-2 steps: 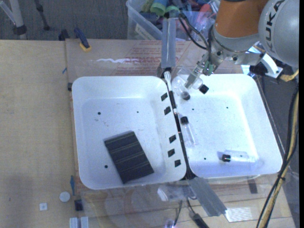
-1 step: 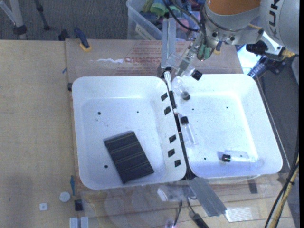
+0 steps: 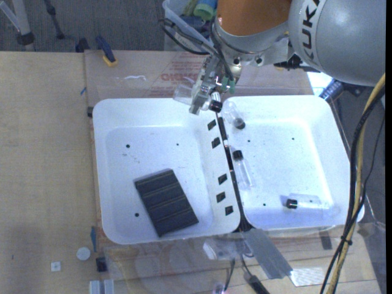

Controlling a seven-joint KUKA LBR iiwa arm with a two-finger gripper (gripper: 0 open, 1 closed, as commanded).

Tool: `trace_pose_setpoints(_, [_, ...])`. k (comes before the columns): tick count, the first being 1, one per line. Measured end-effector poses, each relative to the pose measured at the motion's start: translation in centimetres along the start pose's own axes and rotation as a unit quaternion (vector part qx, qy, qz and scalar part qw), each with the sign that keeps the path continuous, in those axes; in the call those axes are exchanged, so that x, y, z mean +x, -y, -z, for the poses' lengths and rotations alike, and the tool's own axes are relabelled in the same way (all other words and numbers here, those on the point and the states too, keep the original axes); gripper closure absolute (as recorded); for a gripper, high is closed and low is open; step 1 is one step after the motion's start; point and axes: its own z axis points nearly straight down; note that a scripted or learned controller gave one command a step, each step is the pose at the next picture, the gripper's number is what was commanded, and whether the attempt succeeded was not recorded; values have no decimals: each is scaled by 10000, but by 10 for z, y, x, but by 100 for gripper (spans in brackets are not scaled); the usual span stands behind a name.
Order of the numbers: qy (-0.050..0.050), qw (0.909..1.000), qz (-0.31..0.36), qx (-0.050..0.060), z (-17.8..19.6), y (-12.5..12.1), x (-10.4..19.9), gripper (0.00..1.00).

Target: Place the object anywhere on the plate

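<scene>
A dark grey ridged plate point(image 3: 165, 201) lies flat in the left bin point(image 3: 116, 133), toward its near side. My gripper point(image 3: 206, 101) hangs over the far end of the divider between the bins, well beyond the plate. A clear plastic tube point(image 3: 184, 94) sticks out to the left from between its fingers, held above the left bin's far rim. The fingers are shut on it.
In the right bin point(image 3: 306, 133) lie three more clear tubes with black caps: one at the far left point(image 3: 236, 120), one along the divider point(image 3: 241, 168), one near the front right point(image 3: 306, 202). A blue-rimmed container of items point(image 3: 196, 5) stands behind the bins.
</scene>
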Motion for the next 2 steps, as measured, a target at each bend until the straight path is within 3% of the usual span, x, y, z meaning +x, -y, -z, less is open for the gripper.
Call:
trace_pose_setpoints(1, [1, 9980, 635, -2, -28, -29, -5, 100])
trace_pose_setpoints(2, [34, 9850, 1723, -21, 40, -86, 28, 100])
